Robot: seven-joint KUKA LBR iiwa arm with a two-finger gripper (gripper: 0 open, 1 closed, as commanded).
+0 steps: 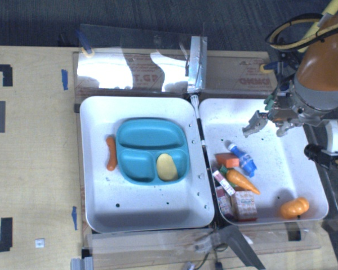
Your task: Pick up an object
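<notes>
My gripper (pixel 268 128) hangs over the upper part of the right bin (pixel 304 167), open, with nothing between its spread fingers. Below and left of it lie a blue-and-white bottle (pixel 242 159), a small orange-red block (pixel 228 161), an orange carrot (pixel 243 181), a red-and-white bar (pixel 223 186) and a brown-red carton (pixel 245 205). A small orange pumpkin (pixel 294 208) sits at the bin's lower right. The gripper touches none of them.
The left bin (pixel 96 196) holds a blue divided tray (pixel 149 142) with a yellow oval fruit (pixel 167 167) in one compartment and an orange sausage (pixel 111 153) beside the tray. A clear panel and a cardboard wall (pixel 236 75) stand behind the bins.
</notes>
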